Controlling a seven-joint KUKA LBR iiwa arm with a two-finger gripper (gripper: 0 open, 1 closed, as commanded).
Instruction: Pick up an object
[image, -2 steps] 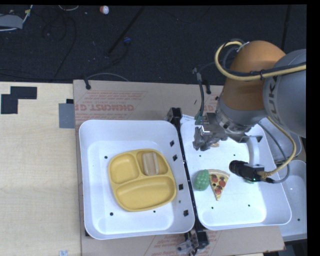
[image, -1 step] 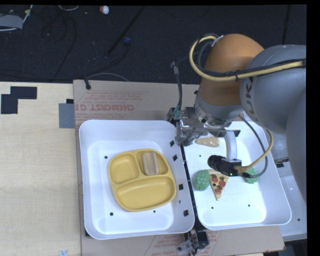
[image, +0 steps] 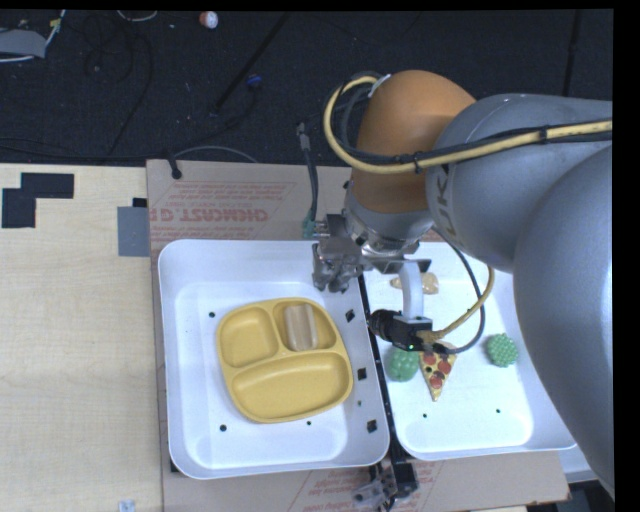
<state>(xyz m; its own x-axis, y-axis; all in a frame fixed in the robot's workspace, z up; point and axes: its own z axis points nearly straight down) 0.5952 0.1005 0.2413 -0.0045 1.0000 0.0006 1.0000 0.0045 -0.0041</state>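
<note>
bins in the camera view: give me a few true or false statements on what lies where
1. The yellow tray lies in the left bin. True.
2. The pizza slice lies on the yellow tray. False: it lies in the right bin.
3. A tan piece lies in the tray's upper right compartment. True.
4. The green ball lies in the left bin. False: it lies in the right bin, to the right of the pizza slice.

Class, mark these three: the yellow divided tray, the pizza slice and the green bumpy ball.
yellow divided tray (image: 290, 385), camera view, bare floor of its largest compartment.
pizza slice (image: 437, 370), camera view, middle of its topped face.
green bumpy ball (image: 502, 349), camera view, centre of its surface.
</note>
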